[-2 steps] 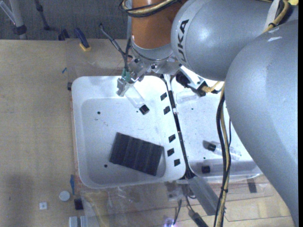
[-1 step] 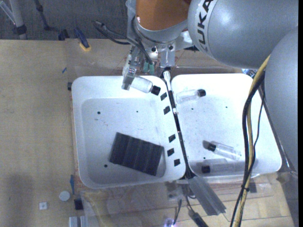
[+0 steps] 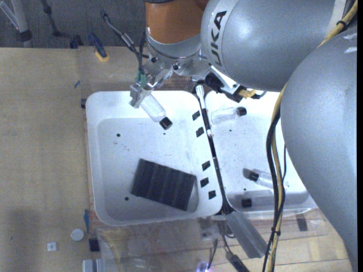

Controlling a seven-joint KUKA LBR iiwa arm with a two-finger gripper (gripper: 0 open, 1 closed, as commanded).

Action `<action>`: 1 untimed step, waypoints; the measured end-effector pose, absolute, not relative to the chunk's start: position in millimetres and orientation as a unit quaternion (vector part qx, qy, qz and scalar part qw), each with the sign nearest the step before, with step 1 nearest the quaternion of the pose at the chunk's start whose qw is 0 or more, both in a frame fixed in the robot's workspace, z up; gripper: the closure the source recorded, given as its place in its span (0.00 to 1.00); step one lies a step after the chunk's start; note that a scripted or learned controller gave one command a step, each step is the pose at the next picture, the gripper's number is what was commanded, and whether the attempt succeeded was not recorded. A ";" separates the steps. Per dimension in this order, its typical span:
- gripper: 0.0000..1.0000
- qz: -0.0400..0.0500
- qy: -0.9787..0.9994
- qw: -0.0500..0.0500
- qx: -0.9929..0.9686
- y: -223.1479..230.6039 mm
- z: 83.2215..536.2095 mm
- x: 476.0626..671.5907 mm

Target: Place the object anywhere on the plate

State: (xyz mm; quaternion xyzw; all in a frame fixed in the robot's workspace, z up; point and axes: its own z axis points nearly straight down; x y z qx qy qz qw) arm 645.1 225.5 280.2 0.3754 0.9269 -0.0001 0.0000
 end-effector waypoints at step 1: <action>1.00 0.001 0.822 0.002 0.569 216.6 350.7 649.8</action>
